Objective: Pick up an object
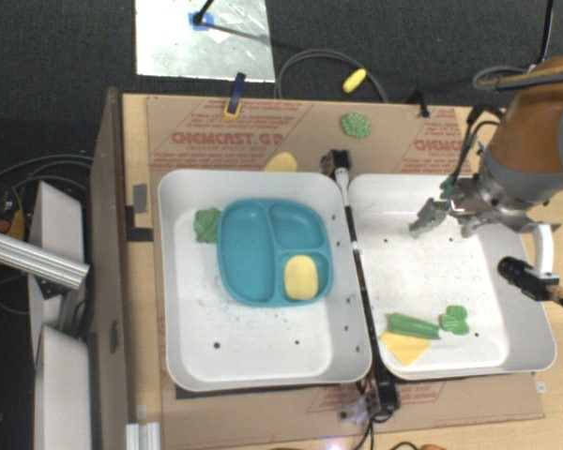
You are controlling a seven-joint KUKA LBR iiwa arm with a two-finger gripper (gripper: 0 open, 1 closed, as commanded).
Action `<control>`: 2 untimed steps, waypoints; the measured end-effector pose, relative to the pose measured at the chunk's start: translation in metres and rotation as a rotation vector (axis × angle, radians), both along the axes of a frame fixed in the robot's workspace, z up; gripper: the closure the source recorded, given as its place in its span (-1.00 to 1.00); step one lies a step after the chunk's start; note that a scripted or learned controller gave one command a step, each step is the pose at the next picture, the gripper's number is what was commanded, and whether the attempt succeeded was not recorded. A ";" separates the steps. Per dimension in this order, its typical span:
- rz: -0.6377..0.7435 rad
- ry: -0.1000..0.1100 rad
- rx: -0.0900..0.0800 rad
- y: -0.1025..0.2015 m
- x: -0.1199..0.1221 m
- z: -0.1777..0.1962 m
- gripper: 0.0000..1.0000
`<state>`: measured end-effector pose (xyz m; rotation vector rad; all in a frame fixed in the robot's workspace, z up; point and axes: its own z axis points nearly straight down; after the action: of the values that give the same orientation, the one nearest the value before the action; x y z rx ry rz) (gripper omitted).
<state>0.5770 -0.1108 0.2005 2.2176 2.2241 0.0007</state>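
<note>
Pincer (448, 216) hangs over the upper part of the right shallow white bin (535, 345), at the right of the frame, below the grey arm's orange band (535, 139). Two dark fingers splay outward, one toward the left (427, 218), one toward the lower right (471, 223). Reads as open, nothing between them.

Nearest candidates lie in the same bin, lower centre-left of it: a green elongated plastic vegetable (411, 326), a small green leafy plastic piece (455, 321) just right of it, and a flat yellow wedge-shaped piece (405, 348) touching the vegetable from below. The cluster sits down-frame and slightly left of the pincer, well apart from it, with bare bin floor between.

Long axis of the green vegetable runs roughly left-right across the frame, tilted a little downward to the right. Judgement: the fingers would want to close across that axis, so up-frame to down-frame.

Left shallow white bin (183, 345) holds a teal compartment plastic tray (253, 251) with a yellow rounded plastic piece (301, 277) in its lower right compartment, and a green leaf-shaped piece (206, 224) touching the tray's left edge. All farther off, across the divider.

Judgement: no pick made yet; approach stage.

Counter (216, 134) beyond the bins carries a small green knobbly piece (356, 125).
</note>
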 end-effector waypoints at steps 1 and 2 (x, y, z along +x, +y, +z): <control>-0.003 0.002 -0.001 -0.028 0.033 -0.122 -1.00; 0.002 -0.009 -0.003 -0.066 0.091 -0.114 -1.00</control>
<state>0.6679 -0.1766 0.0866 2.2097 2.2201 0.0072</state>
